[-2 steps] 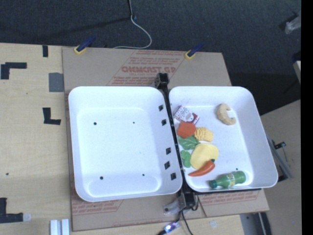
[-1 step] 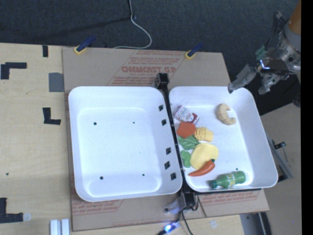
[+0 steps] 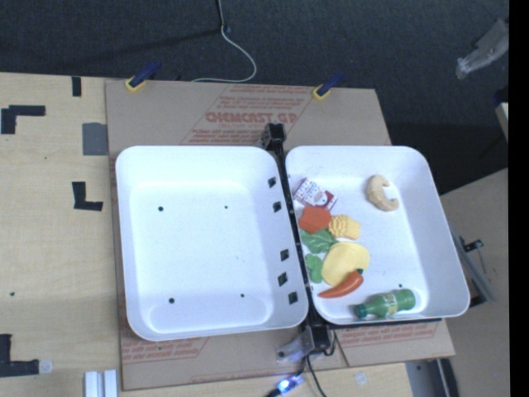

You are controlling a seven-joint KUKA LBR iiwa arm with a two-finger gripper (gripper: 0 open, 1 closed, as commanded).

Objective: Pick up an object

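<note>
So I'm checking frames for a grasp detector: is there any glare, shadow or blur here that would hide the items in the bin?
Camera view: lighting is even and soft; the right bin shows no harsh glare, and items like the green bottle and red chili cast only faint shadows. The whole frame is mildly soft, and a pale object at upper right is blurred.

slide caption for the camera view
Toy foods, including a green bottle and red chili, clustered in the right bin.

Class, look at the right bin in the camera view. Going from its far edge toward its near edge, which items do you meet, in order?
Croissant-like pastry → red-and-white packet → orange piece → corn cob → yellow lemon-like fruit → red chili pepper → green bottle.
</note>
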